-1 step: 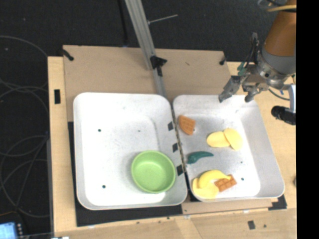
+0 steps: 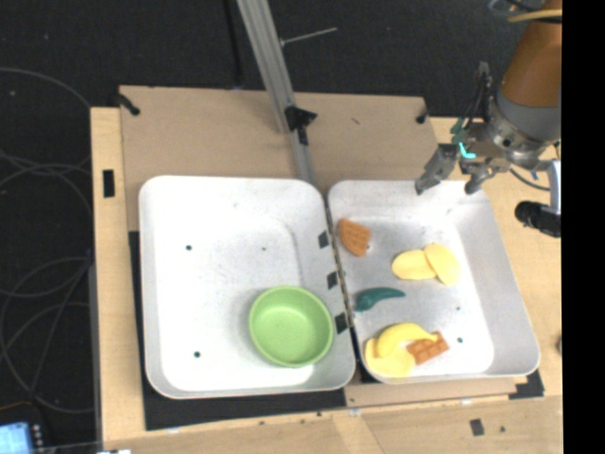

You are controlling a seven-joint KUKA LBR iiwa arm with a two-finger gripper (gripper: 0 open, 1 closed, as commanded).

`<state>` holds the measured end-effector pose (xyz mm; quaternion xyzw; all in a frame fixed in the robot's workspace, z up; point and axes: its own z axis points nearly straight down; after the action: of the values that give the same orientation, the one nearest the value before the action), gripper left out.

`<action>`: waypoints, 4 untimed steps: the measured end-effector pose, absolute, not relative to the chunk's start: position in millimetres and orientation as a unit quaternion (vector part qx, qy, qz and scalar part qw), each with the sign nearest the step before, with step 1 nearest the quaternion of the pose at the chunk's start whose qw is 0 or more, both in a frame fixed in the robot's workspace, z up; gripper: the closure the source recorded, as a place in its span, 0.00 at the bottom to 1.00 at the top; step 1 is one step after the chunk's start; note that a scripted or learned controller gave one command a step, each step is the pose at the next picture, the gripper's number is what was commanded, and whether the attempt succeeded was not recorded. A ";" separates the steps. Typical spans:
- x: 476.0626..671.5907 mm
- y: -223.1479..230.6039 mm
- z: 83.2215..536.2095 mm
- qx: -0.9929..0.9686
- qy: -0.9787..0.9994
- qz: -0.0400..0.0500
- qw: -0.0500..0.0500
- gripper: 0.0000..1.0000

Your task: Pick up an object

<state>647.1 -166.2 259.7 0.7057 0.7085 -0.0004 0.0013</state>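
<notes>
the arm reaches in from the right, its orange band above the grey wrist, and the jaws hang over the far edge of the right bin. the two fingers stand apart, with nothing between them.

the right bin holds the loose things. an orange piece lies near its left wall, toward the far side. two pale yellow pieces sit touching each other near the middle, below the jaws and well apart from them. a small dark teal object lies just beside the divide between the bins. at the near edge a yellow object lies with a smaller orange-brown piece resting against it (what each one is cannot be told at this size).

the left bin carries a green bowl, upright, in its near right corner. both bins rest side by side on the bench, and a grey metal pole slants up from behind them.
</notes>
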 end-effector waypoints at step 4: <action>647.3 -186.6 144.1 0.708 0.707 0.000 0.003 1.00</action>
<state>647.3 -186.6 144.1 0.7076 0.7066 0.0001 0.0032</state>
